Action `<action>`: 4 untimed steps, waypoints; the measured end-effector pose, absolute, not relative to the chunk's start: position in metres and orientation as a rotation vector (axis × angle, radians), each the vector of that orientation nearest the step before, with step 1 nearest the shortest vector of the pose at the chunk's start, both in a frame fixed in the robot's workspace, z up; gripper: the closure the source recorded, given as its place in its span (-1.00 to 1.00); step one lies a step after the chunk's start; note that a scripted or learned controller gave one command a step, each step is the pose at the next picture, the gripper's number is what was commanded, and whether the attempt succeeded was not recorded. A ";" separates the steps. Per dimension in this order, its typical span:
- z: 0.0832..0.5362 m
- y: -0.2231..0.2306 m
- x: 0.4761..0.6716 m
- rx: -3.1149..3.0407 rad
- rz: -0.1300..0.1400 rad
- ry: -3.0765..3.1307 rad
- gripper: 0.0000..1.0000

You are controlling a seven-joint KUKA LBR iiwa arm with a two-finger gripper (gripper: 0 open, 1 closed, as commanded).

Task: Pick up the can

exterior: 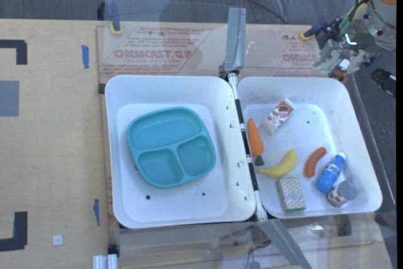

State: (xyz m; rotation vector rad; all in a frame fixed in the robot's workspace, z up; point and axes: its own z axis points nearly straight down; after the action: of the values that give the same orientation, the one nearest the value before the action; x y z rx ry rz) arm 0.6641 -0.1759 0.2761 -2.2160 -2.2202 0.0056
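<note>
The can [340, 193] lies on its side in the near right corner of the right bin [359, 110], touching the blue bottle [330, 172]. It seems light, stiff and smooth, so it may roll; I would take it across the body. The gripper [340, 55] hangs beyond the bin's far rim, well apart from the can; its opening I cannot tell

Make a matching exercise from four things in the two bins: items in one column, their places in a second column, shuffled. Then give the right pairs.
Items:
1. teal divided plate
2. carrot
3. can
4. small carton

Places:
A. right bin, near-right corner, beside the blue bottle
B. right bin, far part
C. left bin
D. right bin, along its left wall

Pairs: 1-C, 2-D, 3-A, 4-B
</note>
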 end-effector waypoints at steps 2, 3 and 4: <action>0.104 -0.132 0.645 -2.159 0.005 -2.276 -1.00; 0.088 -0.116 0.613 -1.932 -0.009 -2.488 -1.00; 0.096 -0.119 0.615 -1.939 -0.012 -2.484 1.00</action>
State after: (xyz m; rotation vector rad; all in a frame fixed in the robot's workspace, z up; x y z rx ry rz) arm 0.6146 -0.1185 0.0958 -1.9394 -2.4839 -0.0120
